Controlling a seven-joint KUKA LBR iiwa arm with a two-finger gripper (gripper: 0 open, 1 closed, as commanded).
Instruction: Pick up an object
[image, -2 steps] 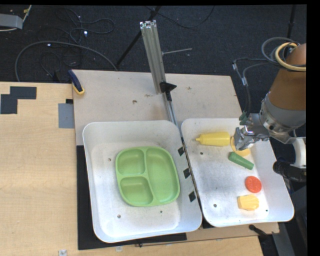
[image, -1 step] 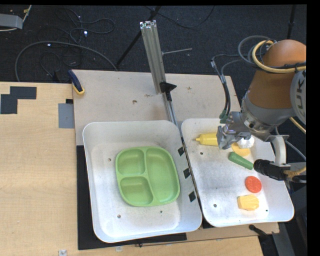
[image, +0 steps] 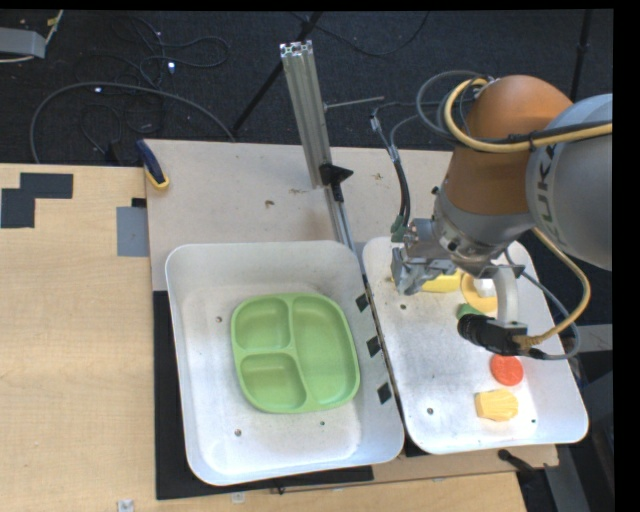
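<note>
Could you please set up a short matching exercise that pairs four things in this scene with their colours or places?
Things:
1. divided plate
2. round toy
3. lumpy toy
4. gripper

Descriptions:
A. red, in the right bin
B. above the far end of the right bin
C. green, in the left bin
D. yellow, near the right bin's front edge

Pairs: 1-C, 2-A, 3-D, 4-B

text: partial dark lettering on the grey arm link (image: 575, 190), up and right of the gripper (image: 410, 280) (looked like part of "KUKA", cut off, not fully readable) | bins, tray, objects: no labels, numbers or signs were legible | bench: none read
</note>
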